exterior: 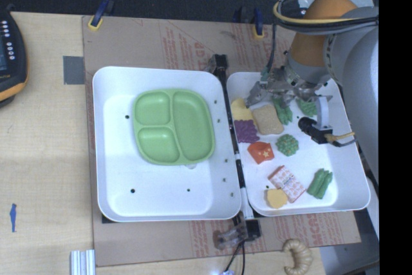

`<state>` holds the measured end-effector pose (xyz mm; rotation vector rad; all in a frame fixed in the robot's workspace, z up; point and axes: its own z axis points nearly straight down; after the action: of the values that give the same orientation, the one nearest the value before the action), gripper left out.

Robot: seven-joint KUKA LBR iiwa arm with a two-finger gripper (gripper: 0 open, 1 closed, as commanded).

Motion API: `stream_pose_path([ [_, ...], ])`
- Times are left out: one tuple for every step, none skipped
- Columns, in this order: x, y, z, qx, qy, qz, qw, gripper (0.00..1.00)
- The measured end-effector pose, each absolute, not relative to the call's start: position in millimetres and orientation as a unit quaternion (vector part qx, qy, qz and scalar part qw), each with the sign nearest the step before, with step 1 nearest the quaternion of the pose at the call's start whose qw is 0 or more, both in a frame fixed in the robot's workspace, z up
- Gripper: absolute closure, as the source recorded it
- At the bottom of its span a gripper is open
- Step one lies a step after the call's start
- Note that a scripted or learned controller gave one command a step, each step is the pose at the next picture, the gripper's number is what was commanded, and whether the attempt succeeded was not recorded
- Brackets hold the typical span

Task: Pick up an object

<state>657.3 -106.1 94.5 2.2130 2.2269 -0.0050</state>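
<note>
My gripper (275, 88) is low over the far end of the right bin (351, 167), under the arm's orange band (315, 42). Its metal parts blur together, so I cannot tell how it is set or whether anything is in it.

My worry is the crowding. The tan bread slice (267, 119) lies just on the near side of the gripper, the dark green leafy piece (282, 109) touches the slice on its right, and the yellow piece (240, 110) and purple piece (246, 131) sit against the bin's left wall. A descent here could land on two items at once, push one aside, or pin the flat slice instead of gripping it.

No target is named, so I judge the bread slice or the leafy piece likeliest. Further toward me lie the red strawberry-like piece (261, 152) and green broccoli (287, 145); well apart, at the near end, the red-and-white packet (286, 183), yellow wedge (277, 198) and green pod bundle (320, 183). The left bin (116, 196) holds a green divided plate (174, 126).
</note>
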Motion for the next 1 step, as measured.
stream_pose_path([
  [657.3, -97.5, 94.6, 0.705, 0.709, -0.0018, 0.001, 0.0],
])
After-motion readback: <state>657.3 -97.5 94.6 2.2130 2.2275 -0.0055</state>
